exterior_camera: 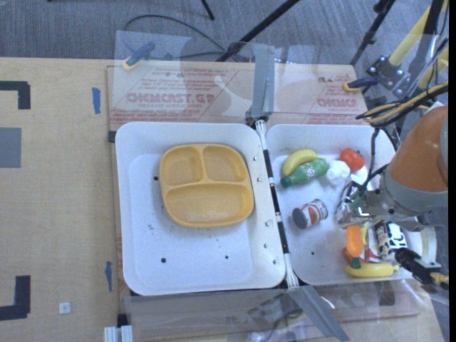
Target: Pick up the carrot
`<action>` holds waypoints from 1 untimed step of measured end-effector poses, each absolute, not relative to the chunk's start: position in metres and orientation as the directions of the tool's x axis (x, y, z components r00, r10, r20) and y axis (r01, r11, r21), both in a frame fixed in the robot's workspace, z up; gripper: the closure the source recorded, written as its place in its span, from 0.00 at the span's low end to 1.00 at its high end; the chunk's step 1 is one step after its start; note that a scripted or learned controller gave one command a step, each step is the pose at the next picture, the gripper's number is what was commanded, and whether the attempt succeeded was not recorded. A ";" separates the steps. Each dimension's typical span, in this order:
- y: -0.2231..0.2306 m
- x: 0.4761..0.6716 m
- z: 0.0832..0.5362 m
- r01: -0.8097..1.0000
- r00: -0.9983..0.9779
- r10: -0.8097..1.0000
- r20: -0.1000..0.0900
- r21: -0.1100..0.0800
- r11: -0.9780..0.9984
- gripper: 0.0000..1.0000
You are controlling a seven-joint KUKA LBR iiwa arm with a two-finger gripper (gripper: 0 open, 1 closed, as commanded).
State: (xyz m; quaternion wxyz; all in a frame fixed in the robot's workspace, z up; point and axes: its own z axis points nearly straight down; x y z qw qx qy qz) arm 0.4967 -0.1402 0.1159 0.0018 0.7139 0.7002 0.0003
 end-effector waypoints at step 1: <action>-0.089 0.480 0.190 0.973 -0.231 0.973 -0.002 0.002 0.231 1.00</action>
